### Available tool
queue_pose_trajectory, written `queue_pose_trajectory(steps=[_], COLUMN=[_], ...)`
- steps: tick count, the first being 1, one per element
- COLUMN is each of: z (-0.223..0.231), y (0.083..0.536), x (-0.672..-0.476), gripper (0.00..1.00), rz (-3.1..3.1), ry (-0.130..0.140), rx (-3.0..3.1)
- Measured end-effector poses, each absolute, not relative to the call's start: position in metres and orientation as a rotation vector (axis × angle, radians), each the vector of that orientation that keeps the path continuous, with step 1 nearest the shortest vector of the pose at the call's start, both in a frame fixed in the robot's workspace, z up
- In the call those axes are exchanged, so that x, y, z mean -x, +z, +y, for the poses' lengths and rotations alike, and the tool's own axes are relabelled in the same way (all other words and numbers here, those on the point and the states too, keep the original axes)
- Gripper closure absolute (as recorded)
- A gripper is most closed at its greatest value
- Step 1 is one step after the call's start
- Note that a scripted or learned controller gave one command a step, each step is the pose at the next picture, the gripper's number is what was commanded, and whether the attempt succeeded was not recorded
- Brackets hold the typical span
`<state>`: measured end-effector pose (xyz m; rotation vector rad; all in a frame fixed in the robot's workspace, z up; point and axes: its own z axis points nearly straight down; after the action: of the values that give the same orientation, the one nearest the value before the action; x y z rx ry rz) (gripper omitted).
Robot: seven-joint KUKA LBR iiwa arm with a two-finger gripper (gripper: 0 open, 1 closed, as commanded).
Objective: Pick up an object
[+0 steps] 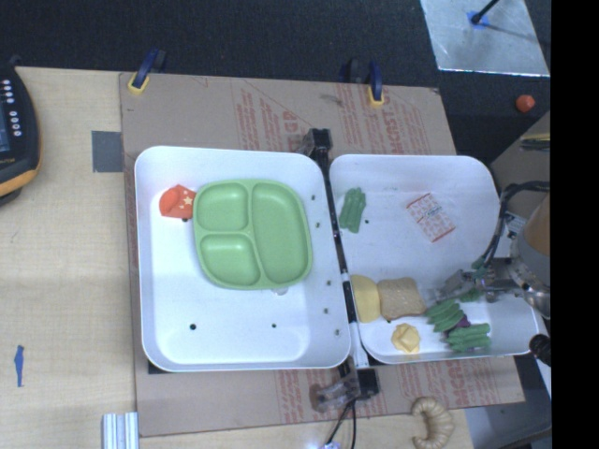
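I read the likely target as the green pieces (457,324) in the right bin (421,171), near its front right corner; the gripper (468,286) sits just above and beside them, low over the bin floor, arm coming in from the right; placement looks like a descent onto that cluster; I can't tell how far the fingers are apart, or whether anything is between them; too small and cluttered there.

Count, right bin: two or three green pieces by the gripper (they overlap, can't split them); one green piece (352,210) alone near the left wall; one tan sponge-like block (400,297); two yellow pieces (365,298) (405,337); one red-printed card (430,217) lying flat.

Left bin (159,340): one green divided plate (253,233), three compartments; one red item (176,201) touching its left rim.
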<state>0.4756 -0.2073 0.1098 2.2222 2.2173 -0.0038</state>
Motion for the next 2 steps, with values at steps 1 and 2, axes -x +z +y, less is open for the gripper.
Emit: queue_pose_trajectory(steps=[1,2], z=[-0.149,-0.198], y=[0.094,0.091], x=[-0.541,-0.472], gripper=[0.00,0.00], rz=[2.230,2.222], ry=[0.003,-0.008], rx=[-2.205,-2.230])
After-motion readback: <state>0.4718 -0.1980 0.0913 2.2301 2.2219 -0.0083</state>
